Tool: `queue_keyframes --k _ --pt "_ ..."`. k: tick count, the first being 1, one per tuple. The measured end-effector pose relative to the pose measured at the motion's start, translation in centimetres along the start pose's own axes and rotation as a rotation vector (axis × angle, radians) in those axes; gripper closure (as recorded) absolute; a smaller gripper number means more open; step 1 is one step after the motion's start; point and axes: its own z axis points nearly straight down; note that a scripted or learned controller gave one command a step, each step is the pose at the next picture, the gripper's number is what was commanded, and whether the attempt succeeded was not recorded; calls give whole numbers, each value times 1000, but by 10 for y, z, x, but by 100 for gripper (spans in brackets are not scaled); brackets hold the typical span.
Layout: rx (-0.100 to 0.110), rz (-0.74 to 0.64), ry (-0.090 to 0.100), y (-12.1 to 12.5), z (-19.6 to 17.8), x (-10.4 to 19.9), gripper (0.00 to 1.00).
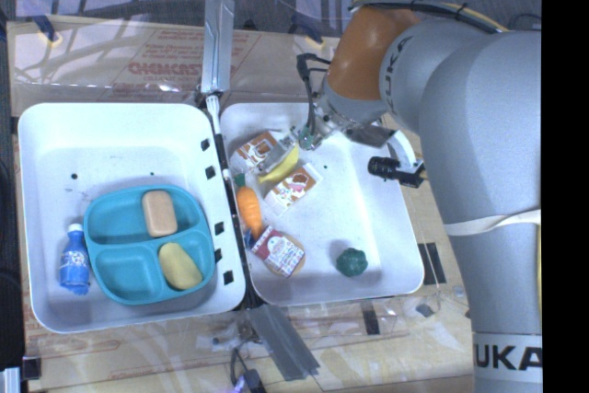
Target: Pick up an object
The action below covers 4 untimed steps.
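One banana (282, 167) lies in the right bin (391, 230), its long axis slanting up-right toward the gripper (307, 137) just above its tip; how far the gripper is open, I can't tell.

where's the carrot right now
The carrot lies in the right bin, against its left wall, just below the banana and above a snack packet.
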Motion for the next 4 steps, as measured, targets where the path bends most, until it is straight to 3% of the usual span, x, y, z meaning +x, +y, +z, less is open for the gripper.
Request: queue_keyframes --k 1,2,3,4 --pt "-1 -14 1 -10 -48 25 0" --pt "2 -18 3 -10 -56 26 100" --pt "3 -18 3 -11 -55 26 0" --pt "-13 80 -16 -14 -11 45 0"
